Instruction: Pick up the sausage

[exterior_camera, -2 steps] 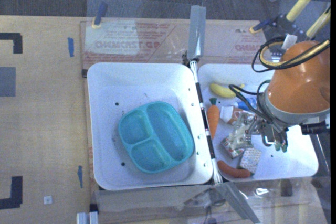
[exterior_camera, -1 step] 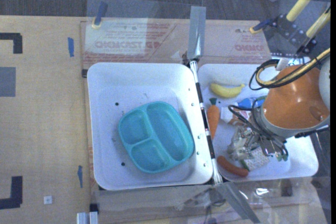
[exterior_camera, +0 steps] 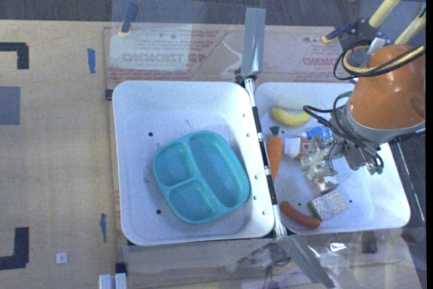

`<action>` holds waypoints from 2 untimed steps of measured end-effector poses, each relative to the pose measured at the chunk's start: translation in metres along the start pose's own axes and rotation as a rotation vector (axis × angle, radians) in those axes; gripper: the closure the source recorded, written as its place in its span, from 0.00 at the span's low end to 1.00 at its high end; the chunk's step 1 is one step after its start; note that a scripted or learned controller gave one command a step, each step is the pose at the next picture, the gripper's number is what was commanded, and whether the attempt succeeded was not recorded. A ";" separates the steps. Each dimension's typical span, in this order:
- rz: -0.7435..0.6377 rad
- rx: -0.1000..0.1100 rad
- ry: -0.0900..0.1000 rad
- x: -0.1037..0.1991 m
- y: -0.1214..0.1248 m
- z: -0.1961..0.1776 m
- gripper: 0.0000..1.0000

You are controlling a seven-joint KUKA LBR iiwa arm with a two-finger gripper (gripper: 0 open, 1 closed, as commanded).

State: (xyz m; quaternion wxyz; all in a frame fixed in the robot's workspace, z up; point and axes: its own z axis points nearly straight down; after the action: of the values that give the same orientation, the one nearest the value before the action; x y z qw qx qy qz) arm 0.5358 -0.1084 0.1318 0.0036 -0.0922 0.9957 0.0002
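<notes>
You see the arm's gripper (exterior_camera: pixel 323 160) hovering in the right white bin (exterior_camera: pixel 392 210), above the small red sausage (exterior_camera: pixel 299 214); its grip state can't be told.

We see the 1 arm (exterior_camera: pixel 389 95) reaching in from the right, orange band up top, gripper (exterior_camera: pixel 323 162) pointing down and left.

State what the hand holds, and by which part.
Cannot tell: the hand hangs over clutter in the right bin. The sausage lies apart, near the bin's front.
</notes>
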 end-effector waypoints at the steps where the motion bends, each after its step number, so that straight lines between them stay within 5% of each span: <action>1: -0.242 0.000 -0.003 -0.024 -0.002 -0.019 1.00; 2: -0.573 -0.001 -0.002 -0.045 0.000 0.022 1.00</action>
State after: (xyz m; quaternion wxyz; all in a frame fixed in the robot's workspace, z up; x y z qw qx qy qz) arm 0.5803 -0.1003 0.1104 0.0045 -0.3700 0.9290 0.0000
